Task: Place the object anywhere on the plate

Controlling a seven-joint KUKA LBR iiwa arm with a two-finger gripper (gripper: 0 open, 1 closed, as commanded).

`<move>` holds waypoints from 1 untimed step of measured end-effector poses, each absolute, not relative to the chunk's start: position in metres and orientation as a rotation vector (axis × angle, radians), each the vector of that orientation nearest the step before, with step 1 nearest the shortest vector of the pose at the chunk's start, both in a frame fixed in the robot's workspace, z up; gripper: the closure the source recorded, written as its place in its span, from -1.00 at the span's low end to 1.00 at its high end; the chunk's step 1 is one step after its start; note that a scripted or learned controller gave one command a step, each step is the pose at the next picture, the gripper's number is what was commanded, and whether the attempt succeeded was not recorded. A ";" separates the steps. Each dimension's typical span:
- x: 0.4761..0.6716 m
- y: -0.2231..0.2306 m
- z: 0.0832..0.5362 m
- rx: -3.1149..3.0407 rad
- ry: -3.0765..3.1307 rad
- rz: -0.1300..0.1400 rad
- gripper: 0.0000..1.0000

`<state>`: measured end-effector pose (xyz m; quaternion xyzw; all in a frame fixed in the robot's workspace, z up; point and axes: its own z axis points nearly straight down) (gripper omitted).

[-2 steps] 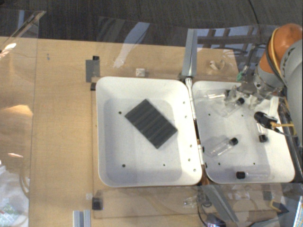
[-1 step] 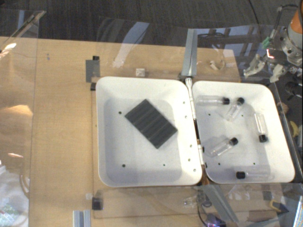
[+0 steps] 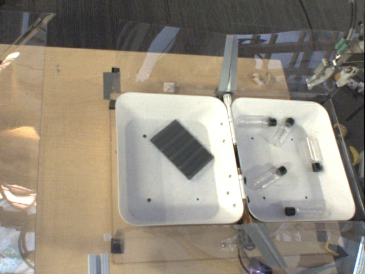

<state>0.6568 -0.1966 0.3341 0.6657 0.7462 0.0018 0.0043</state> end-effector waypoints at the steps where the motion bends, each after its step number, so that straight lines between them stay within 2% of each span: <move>1: 0.659 -0.195 0.346 2.073 2.341 0.009 1.00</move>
